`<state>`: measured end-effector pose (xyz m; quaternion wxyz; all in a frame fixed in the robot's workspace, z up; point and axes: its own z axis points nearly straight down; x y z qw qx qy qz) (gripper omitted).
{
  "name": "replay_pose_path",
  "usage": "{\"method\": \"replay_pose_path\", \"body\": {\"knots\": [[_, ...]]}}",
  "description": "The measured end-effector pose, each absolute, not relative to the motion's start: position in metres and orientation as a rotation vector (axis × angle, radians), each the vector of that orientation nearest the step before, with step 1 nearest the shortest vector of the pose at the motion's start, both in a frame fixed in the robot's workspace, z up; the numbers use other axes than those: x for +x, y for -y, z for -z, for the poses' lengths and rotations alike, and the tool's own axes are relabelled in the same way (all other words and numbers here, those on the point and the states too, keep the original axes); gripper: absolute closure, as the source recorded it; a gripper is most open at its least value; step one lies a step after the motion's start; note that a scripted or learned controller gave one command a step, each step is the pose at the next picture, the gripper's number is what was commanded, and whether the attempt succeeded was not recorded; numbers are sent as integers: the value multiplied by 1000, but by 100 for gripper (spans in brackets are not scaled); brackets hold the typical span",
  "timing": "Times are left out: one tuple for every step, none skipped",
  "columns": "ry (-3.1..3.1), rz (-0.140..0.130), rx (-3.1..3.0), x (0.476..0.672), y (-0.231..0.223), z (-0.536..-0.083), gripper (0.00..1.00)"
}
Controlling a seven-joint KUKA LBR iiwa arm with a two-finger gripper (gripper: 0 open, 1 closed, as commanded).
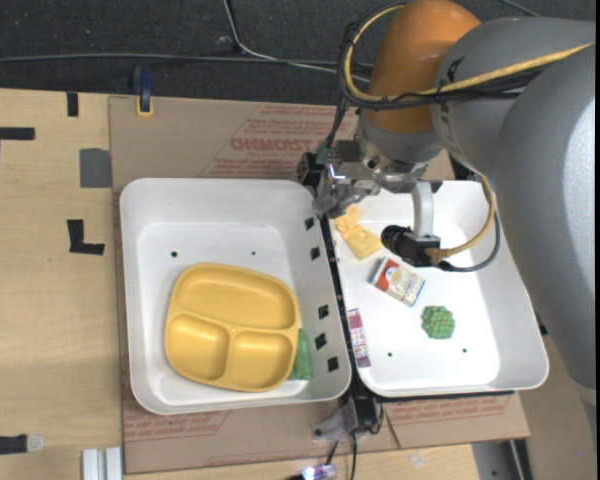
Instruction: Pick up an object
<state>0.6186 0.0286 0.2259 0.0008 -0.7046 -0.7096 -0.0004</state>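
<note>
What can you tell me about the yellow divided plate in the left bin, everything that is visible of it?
The yellow divided plate looks like smooth, slightly shiny plastic with rounded corners. It has three compartments: one long compartment along the far side and two smaller ones along the near side, with nothing seen in them. It lies flat and right side up on the floor of the left bin, turned at a slight angle to the walls. A green object lies against its right near edge, partly under the rim. It sits apart from the arm.

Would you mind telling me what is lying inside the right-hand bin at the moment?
In the right bin lie a yellow cheese-like wedge, a small red-and-white packet, a green broccoli-like piece and a thin packet along its left wall. The arm covers the bin's upper part.
</note>
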Motion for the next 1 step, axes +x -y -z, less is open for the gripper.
{"method": "replay_pose_path", "body": {"knots": [[2228,1,-2213,621,-78,-234,100]]}}
